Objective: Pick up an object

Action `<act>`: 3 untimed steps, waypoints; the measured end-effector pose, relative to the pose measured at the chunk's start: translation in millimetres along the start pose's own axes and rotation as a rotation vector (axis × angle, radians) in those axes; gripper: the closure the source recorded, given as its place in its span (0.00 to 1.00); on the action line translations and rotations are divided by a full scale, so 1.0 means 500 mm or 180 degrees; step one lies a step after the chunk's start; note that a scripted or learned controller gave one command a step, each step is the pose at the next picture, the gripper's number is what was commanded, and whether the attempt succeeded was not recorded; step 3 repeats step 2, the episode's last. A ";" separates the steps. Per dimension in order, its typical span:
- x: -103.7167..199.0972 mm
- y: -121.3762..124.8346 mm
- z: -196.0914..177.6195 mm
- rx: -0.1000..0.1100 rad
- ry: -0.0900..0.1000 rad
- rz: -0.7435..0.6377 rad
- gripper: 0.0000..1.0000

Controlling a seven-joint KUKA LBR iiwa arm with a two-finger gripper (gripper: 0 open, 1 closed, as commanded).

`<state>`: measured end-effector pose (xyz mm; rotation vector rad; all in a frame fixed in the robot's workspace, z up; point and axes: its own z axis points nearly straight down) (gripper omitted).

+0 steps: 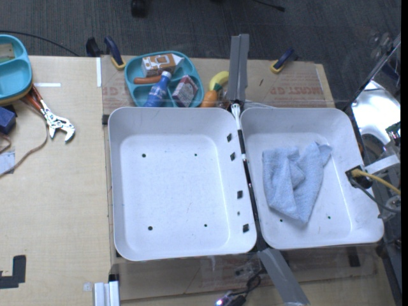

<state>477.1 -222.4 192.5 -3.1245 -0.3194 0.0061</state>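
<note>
A crumpled light blue cloth lies in the right white bin, a little right of that bin's middle, with one corner pointing toward the back right. The left white bin stands beside it, the two touching along a shared middle edge.
Behind the left bin sits a teal tray with a blue bottle, a small box and other items, and a banana beside it. A grey post rises between the bins at the back. A wrench lies on the bench at left. Metal hardware and a yellow cable crowd the right edge.
</note>
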 end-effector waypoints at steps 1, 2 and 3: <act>-0.002 -0.002 0.103 0.0008 -0.0007 0.0015 0.00; 0.000 0.000 0.058 0.0001 0.0001 0.0004 0.00; 0.000 0.000 0.058 0.0001 0.0001 0.0004 0.00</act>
